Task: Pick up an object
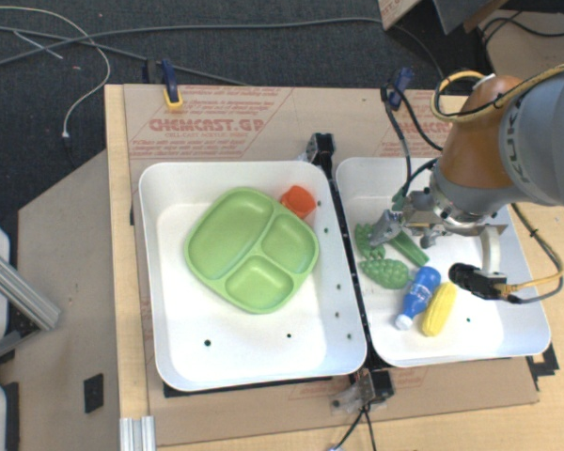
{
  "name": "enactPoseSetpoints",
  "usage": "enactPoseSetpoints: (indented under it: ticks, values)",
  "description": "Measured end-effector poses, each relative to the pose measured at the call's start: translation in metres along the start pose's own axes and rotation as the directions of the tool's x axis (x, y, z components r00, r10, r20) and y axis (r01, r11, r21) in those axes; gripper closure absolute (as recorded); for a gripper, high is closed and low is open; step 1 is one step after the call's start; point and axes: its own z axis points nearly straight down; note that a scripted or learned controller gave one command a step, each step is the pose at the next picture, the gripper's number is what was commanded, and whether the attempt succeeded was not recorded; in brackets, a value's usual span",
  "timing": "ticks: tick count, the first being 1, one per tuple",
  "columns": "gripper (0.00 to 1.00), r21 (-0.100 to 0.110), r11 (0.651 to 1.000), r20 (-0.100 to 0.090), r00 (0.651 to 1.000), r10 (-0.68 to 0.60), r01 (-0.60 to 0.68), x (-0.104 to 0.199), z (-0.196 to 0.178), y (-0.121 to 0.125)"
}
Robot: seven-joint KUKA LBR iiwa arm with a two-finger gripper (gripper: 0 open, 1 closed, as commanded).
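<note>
My gripper (406, 233) hangs low over the left part of the right bin (522, 332). It is open, its fingers (387, 226) spread above a long green toy (406, 250), and nothing is gripped between them. A bumpy green toy (384, 271) lies just below that. To its right lie a blue bottle (419, 295) and, touching it, a yellow toy (439, 308). The left bin (183, 341) holds a green divided plate (252, 249) with a small orange object (299, 200) at its upper right edge.
The grey arm with its orange band (475, 148) covers the upper right of the right bin. A black cable part (475, 280) sticks out beside the yellow toy. Clamps (321, 147) sit between the bins at the back, on a cardboard sheet (226, 120).
</note>
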Motion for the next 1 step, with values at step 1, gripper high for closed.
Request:
enactPoseSetpoints:
  ticks: [1]
  values:
    - [0.00,-0.014,1.000,0.000,1.000,0.001,0.000,0.0005,0.0212,0.0039]
